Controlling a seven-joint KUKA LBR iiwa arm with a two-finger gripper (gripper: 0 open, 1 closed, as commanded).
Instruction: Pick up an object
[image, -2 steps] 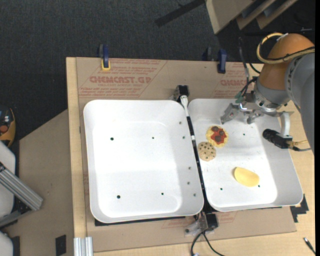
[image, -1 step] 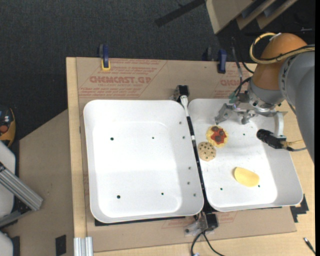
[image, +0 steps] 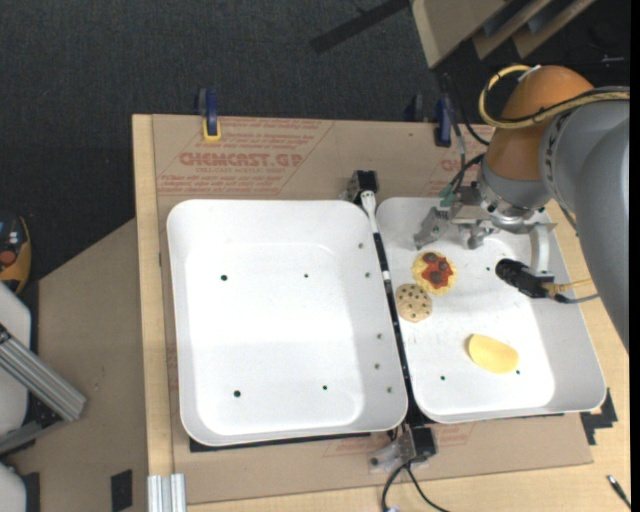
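Gripper (image: 452, 226) hovers at right bin (image: 570, 385) back edge — claw state unclear. Pizza toy (image: 435, 271), cookie (image: 412, 301), yellow chip (image: 492, 352) all untouched — pick not started.

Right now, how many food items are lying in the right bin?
3: a pizza slice near the pincer, a cookie beside the divider, a yellow chip toward the front. The arm may hide more.
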